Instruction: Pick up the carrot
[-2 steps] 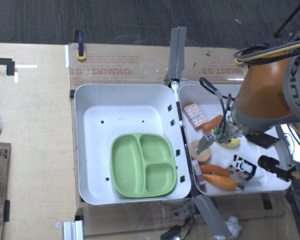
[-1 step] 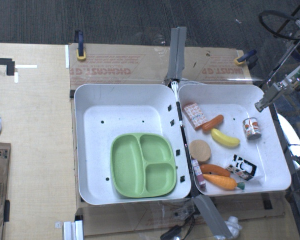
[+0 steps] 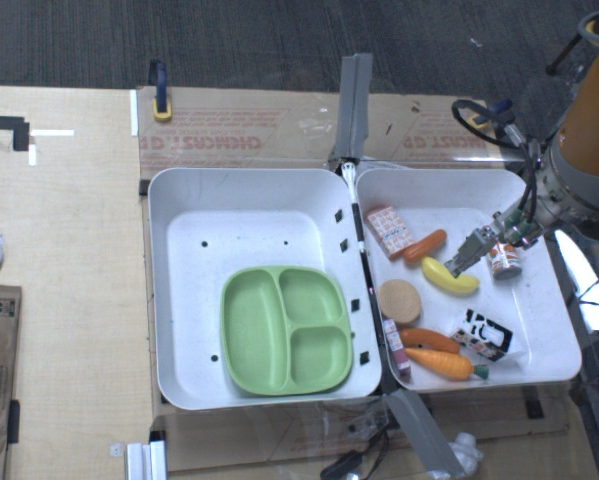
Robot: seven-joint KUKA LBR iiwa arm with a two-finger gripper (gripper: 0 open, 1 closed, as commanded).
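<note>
Down at the near edge of the right bin (image 3: 569,363) the carrot (image 3: 441,363) lies on its side, pointing along the front wall, with a thinner orange piece, maybe a second small carrot or a sausage (image 3: 429,339), resting just behind it and touching or nearly so. A black-and-white packet (image 3: 487,334) sits just to its right, and a round tan disc, cookie-like (image 3: 400,301), lies a little farther back on the left. Past those comes a yellow banana (image 3: 451,277), and right above it the gripper (image 3: 466,256) hangs slanted over the middle of the bin, its dark fingers close together with nothing between them as far as I can make out; I would call them nearly closed and empty. A small can (image 3: 504,259) stands beside it, an orange sausage-shaped thing (image 3: 424,246) and a pink-red box (image 3: 389,230) lie beyond. In the left bin (image 3: 169,268) sits a green divided plate (image 3: 285,329). To my eye the job is barely begun: the carrot is untouched, well apart from the gripper, which must move toward the near wall, descend and close.
</note>
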